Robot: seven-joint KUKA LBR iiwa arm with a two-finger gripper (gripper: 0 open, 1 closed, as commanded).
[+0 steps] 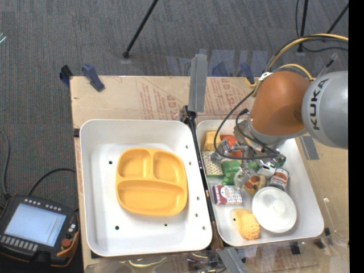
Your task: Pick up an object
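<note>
Knobbly yellow corn cob (247, 224), round glossy white bowl (274, 209).

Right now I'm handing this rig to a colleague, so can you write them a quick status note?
Pincer: low over the right white bin, among its clutter; finger state unreadable.
Right bin: round white lidded bowl, yellow corn cob toy, small pink-labelled carton, green item.
Left white bin: yellow divided plastic plate.
Done: no visible grasp.
Left: lift one object.
</note>
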